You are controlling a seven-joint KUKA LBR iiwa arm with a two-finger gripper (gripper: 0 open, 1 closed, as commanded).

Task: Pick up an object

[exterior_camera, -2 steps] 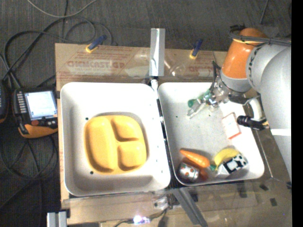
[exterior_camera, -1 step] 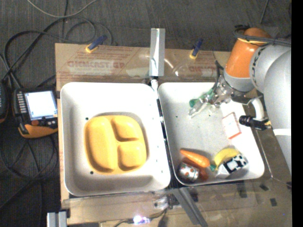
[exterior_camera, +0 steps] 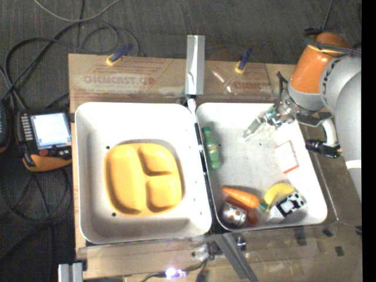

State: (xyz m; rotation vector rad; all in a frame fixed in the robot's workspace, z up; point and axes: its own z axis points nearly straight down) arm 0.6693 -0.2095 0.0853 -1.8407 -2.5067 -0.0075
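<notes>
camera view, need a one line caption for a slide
KUKA arm's gripper hovers over the right bin above a carrot and banana; yellow tray fills the left bin.

A dark grey carpet (exterior_camera: 147, 10) is covering the floor around the bench, and thin cables (exterior_camera: 64, 37) are lying in loops across it at the top and on the left. A brown cardboard sheet (exterior_camera: 135, 78) is lying flat behind the bins, with two clamps (exterior_camera: 118, 53) holding its far edge. On the left, a small device with a lit screen (exterior_camera: 50, 129) is sitting on the floor.
</notes>
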